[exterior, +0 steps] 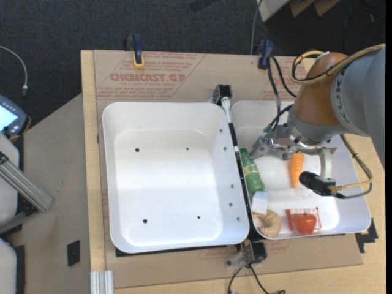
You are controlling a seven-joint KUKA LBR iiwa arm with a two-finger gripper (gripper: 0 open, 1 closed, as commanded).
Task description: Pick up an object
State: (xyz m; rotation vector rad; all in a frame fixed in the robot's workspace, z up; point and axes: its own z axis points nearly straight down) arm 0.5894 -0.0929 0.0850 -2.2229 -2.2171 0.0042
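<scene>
The gripper (286, 144) hangs low over the right bin (355, 222); whether it grips anything I cannot tell. Just at its 5 o'clock lies an orange carrot (296, 168). At 8 o'clock a green bottle (250, 171) hugs the divider. Farther toward 6 o'clock sit a red packet (304, 221) and a tan pastry (269, 223). The left bin (122, 124) lies at 9 o'clock.

Two white bins (165, 182) on a tan table (98, 103) printed with red lettering; an orange carrot (296, 168), green bottle (250, 171), red tomato (304, 223).
</scene>
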